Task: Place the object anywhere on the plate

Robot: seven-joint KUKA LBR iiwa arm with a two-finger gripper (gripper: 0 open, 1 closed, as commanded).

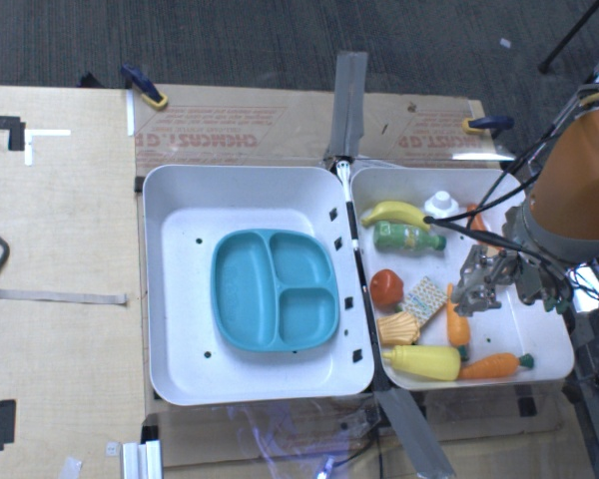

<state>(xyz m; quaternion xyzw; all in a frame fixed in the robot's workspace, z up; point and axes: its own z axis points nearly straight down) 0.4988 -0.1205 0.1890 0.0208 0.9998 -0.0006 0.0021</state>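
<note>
We see the gripper [476, 292] low in the right bin [549, 362] among toy foods, above a small carrot [458, 327], grip state not discernible, while the teal plate [276, 289] sits in the left bin [170, 267].

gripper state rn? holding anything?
Gripper: low in the right bin, beside a small carrot. Open or closed cannot be told; nothing visibly held. Plate in the left bin.

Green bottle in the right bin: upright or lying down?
Lying down. The green bottle rests on its side on the floor of the right bin, long axis across the view, just below the banana.
</note>
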